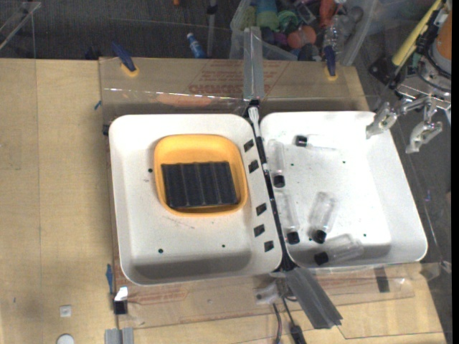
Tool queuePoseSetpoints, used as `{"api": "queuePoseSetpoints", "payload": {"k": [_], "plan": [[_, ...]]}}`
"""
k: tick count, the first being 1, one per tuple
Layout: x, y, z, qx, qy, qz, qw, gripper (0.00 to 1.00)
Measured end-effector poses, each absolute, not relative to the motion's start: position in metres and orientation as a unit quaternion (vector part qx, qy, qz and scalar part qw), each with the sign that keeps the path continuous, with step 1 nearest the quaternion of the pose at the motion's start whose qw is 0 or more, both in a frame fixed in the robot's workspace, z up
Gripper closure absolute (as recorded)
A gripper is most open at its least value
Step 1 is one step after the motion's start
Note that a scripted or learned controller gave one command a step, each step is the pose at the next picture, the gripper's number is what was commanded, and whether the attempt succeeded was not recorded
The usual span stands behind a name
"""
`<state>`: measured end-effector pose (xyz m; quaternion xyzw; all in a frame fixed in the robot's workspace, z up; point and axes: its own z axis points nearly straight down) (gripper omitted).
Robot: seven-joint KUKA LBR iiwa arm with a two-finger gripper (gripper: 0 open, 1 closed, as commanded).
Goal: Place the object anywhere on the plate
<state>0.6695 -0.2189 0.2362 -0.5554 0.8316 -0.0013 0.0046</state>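
Note:
A yellow plate (195, 146) lies in the left bin (136, 213). On the plate rests a black ridged rectangular object (199, 184), lying flat and covering most of the plate's middle. My gripper (400, 129) hovers over the far right corner of the right bin (380, 192), well away from the plate. Its two metal fingers (379, 121) are spread apart with nothing between them.
Several clear vials with black caps lie in the right bin, one at its middle (320, 215), one near the back (302, 141), one at the front (337, 251). A divider with black clips (259, 185) separates the bins. A box of colourful toys (301, 9) stands behind.

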Motion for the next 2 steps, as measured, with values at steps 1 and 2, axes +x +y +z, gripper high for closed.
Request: {"api": "queuePoseSetpoints", "payload": {"k": [1, 2], "plan": [[0.6695, -0.2184, 0.2373, -0.620, 0.784, -0.0017, 0.004, 0.00], [0.6689, -0.2198, 0.2391, -0.731, 0.683, -0.0015, 0.004, 0.00]]}}
